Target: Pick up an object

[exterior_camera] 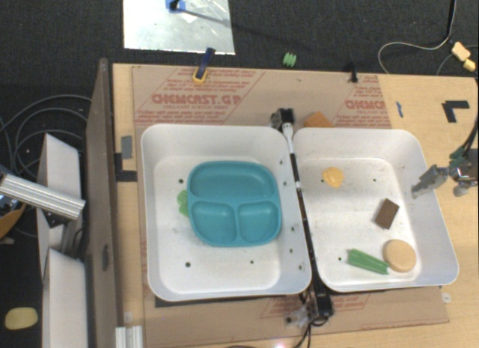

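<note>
In the right bin [419, 144] lie a small yellow piece [332, 178], a brown block [387, 213], a green stick-shaped piece [367, 261] and a tan round piece [400, 255]. My gripper [431, 179] hovers over the right rim of that bin, to the upper right of the brown block and apart from every object. Nothing shows in its grasp.
The left bin [161, 264] holds a teal divided plate [233, 203], and a small green item [182, 202] peeks out at the plate's left edge. An orange piece [318, 120] lies on the bench behind the bins. Cables run at the top right.
</note>
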Available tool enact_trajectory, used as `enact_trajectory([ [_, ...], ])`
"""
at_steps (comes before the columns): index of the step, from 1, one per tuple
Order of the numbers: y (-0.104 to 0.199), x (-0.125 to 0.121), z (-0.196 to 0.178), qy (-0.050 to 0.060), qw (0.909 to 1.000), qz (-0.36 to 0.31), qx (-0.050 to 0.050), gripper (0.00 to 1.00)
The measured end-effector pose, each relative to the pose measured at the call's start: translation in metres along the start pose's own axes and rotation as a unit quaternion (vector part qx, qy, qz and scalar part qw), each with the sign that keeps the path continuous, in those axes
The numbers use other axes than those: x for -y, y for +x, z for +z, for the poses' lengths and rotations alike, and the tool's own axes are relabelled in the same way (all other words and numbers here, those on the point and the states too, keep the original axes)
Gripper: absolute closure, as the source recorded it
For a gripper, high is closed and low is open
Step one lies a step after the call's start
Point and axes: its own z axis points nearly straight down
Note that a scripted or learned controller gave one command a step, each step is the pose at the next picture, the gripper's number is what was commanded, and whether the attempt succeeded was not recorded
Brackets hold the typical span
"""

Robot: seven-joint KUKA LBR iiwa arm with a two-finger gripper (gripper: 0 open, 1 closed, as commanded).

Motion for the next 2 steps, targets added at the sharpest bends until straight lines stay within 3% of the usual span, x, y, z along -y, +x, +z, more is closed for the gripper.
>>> enact_trajectory([
  [1,-0.004,-0.018,0.117,0.004,1.0,0.0,-0.001,0.0],
  [2,-0.004,-0.039,0.186,0.001,1.0,-0.001,-0.001,0.0],
])
